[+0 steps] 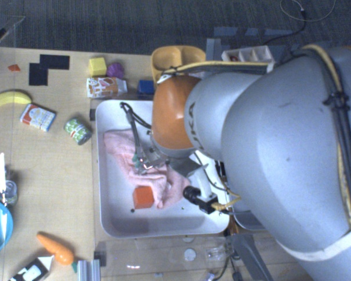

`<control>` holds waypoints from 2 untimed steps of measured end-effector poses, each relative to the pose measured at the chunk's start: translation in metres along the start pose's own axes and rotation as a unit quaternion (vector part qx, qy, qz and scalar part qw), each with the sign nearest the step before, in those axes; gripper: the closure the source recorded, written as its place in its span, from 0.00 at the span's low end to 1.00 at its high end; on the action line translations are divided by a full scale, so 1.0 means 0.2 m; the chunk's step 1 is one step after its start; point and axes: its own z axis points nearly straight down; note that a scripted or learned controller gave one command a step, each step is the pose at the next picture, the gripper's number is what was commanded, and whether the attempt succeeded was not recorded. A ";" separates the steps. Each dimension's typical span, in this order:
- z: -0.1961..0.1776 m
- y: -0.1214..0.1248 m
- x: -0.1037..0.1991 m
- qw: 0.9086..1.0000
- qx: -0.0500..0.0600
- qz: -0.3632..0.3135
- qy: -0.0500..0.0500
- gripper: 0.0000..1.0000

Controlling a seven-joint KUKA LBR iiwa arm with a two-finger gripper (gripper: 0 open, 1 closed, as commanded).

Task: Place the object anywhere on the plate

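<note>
End effector (145, 164) sat over crumpled pink cloth (128, 151) in white bin (105, 215); grip state unclear. Orange block (143, 197) lay on cloth's near edge, just beside it.

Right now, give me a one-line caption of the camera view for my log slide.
KUKA arm's gripper low over pink cloth and orange block in the white bin.
</note>
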 end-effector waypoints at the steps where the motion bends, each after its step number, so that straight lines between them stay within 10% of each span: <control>1: 0.00 -0.11 -0.31 0.995 -0.001 -0.096 -0.001 1.00; 2: -0.01 -0.06 0.21 0.998 -0.007 -0.070 0.000 1.00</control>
